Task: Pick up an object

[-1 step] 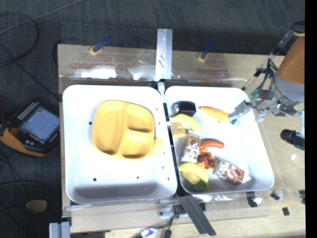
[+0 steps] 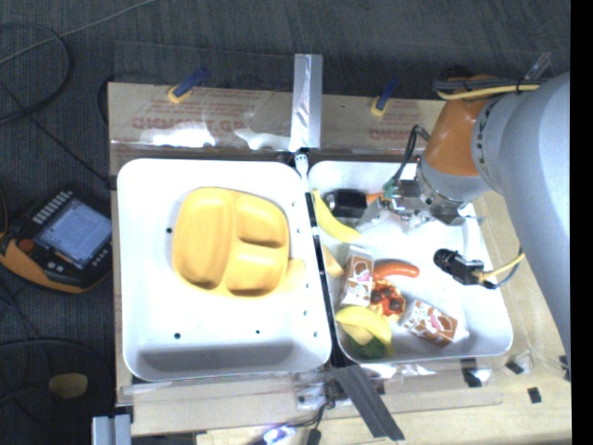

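The right bin [image 2: 491, 327] holds several small things. A yellow banana [image 2: 332, 221] lies along its left wall, with a black object [image 2: 347, 201] just right of it at the back. An orange-red sausage [image 2: 398, 269] lies mid-bin, beside a printed snack packet [image 2: 359, 280]. A second packet [image 2: 432, 323] sits at the front right and a yellow-green piece [image 2: 364, 327] at the front left. My gripper [image 2: 394, 198] is low at the back of this bin, just right of the black object.
The left bin [image 2: 148, 341] holds a large yellow sectioned tray [image 2: 230, 239]. A metal divider post [image 2: 307, 100] stands behind the two bins. A handheld controller [image 2: 65, 239] lies on the floor to the left.
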`<action>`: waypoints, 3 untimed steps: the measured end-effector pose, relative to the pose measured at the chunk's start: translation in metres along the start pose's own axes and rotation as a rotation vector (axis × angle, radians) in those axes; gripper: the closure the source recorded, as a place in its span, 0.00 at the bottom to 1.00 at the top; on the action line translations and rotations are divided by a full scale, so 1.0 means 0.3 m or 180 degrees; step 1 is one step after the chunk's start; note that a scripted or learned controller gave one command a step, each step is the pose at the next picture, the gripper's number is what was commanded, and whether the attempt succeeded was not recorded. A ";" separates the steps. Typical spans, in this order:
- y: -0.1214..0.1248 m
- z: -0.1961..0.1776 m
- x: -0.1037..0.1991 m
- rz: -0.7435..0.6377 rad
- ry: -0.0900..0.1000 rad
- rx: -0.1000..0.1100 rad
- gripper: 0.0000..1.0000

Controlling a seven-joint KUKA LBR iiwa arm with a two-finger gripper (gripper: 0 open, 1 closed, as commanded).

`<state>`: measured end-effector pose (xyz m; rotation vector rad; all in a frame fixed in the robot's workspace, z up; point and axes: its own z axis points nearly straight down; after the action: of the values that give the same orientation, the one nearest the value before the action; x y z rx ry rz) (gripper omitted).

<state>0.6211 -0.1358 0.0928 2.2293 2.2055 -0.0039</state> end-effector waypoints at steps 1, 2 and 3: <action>-0.010 0.011 -0.082 0.0112 0.0003 -0.0022 0.00; 0.127 0.018 -0.065 -0.0026 0.0001 0.0144 0.00; 0.133 -0.014 -0.068 0.0001 -0.0021 0.0108 1.00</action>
<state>0.6606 -0.1566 0.0972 2.2432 2.2185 -0.0491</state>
